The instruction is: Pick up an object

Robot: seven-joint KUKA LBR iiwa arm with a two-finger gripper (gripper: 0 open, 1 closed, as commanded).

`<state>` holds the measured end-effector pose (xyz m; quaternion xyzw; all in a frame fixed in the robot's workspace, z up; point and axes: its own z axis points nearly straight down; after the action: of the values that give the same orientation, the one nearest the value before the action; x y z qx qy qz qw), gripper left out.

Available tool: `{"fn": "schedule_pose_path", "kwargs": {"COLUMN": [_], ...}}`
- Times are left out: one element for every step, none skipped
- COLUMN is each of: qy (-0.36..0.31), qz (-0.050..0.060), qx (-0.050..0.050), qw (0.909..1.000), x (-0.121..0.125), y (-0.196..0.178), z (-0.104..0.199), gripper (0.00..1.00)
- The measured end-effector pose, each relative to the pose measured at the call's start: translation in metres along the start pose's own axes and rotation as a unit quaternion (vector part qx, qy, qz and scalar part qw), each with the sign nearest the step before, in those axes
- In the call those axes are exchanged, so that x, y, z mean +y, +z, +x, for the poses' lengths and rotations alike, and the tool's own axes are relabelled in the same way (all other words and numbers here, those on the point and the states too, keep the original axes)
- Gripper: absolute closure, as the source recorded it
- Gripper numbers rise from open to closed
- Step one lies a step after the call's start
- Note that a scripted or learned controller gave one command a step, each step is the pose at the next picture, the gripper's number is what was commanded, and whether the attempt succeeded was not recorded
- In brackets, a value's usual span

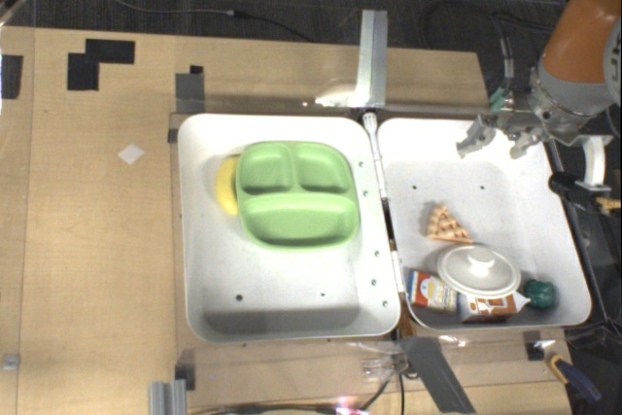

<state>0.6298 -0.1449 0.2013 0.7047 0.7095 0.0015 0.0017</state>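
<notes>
On the wooden table (97, 238), two shallow white bins are set side by side. In the left bin (209, 306), a green divided plate (294, 192) is seen slightly above centre, and a yellow object (226, 186), possibly a banana, is tucked partly under the plate's 9 o'clock edge. A metal post (373, 58) stands at 12 o'clock above the seam between the bins.

In the right bin (554, 228), a waffle-patterned wedge (446, 224) lies near the centre. At 6 o'clock from it, a white lidded bowl (477, 271) rests over a small carton (434, 292), which pokes out at the bowl's 8 o'clock side. A dark green object (540, 293) sits just beside the bowl at 3 o'clock.

The gripper (497, 138) is held over the bin's upper right part, with its fingers (470, 143) spread apart and nothing between them. The wedge lies at roughly 7 o'clock from the fingers, apart from them; the bowl, carton and green object lie further off toward 6 o'clock.
</notes>
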Motion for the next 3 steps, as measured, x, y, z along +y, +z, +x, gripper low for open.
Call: {"fn": "schedule_pose_path", "kwargs": {"qy": [-0.033,-0.106,-0.137], "qz": [0.0,0.0,-0.004], "qx": [0.0,0.0,-0.001], "qw": [0.9995,0.9944,0.9905], "x": [-0.012,-0.064,-0.081], "y": [0.031,0.055,0.112], "z": [-0.018,0.036,0.051], "gripper": [0.0,0.0,0.0]}}
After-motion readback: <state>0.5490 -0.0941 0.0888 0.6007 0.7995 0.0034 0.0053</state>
